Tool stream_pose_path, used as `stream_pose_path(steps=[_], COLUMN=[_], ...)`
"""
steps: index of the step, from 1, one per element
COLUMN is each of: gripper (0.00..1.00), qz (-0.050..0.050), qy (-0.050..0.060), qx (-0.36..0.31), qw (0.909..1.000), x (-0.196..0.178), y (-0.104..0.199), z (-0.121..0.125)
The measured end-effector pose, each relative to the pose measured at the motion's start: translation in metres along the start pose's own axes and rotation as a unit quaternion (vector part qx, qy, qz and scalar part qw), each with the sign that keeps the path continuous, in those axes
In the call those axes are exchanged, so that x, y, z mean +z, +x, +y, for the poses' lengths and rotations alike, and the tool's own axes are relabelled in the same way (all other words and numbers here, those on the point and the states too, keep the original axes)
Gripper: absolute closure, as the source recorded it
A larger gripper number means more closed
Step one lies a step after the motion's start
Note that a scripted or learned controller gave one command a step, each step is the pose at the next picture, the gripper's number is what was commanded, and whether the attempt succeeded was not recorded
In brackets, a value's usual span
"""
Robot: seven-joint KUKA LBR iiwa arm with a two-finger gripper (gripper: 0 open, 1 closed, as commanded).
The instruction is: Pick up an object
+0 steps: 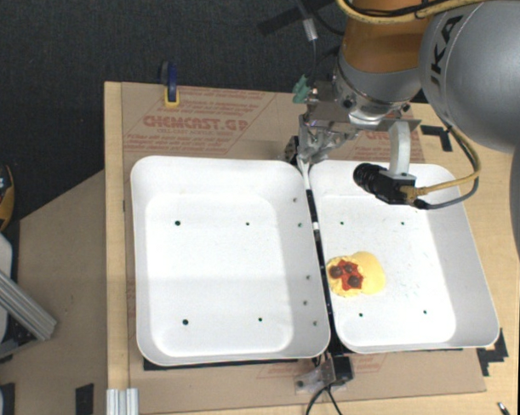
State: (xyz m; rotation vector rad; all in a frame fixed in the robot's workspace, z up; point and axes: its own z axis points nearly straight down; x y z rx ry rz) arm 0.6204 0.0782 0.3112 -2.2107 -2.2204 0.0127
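The left bin (215,260) filled the centre-left of the frame and held nothing to pick, only a few small dark dots on its white floor. It sat edge to edge with the right bin (427,293), their rims touching along a dark seam down the middle of the frame, probably so the arm could carry things from one to the other without a gap.

In the right bin, toward its lower left and just beside that seam, lay the one object (355,274): a flat yellow piece with a red and dark patch on it, resting on the bin floor, well apart from the arm.

The gripper (311,151) hung at the upper middle of the frame, over the far end of the seam, too small and cluttered in this view for its opening to be judged; I could not tell its state. Nothing was seen in it. By my reckoning the pick had not begun, since the object lay untouched.
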Motion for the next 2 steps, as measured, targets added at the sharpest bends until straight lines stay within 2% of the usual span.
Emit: stream_pose_path(steps=[1,2], gripper=[1.0,1.0], qz=[0.003,-0.001], qy=[-0.016,0.001], qx=[-0.001,0.002], qw=[0.9999,1.0], x=[-0.157,-0.036], y=[0.05,0.052], z=[-0.018,-0.029])
